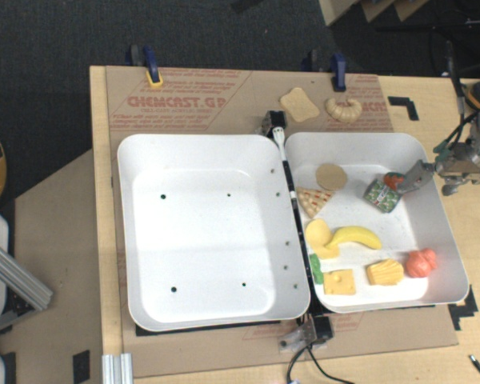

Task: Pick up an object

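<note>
The right bin (432,214) holds several toy foods: a green can with a red top (383,193), a round tan cookie (331,176), a waffle wedge (312,201), a banana (357,236), a yellow pear-like piece (318,238), a small green piece (315,267), a cheese block (340,282), an orange-yellow piece (385,272) and a red fruit (420,263). My gripper (420,176) reaches in from the right over the bin's far right wall. Its tip is just right of the green can, close to it or touching it.
The left bin (144,214) lies beside the right one. A toy bread slice (299,104) and a pretzel-like piece (343,108) lie on the cardboard behind the right bin. Two blue clamps (152,64) (337,69) hold the board's far edge.
</note>
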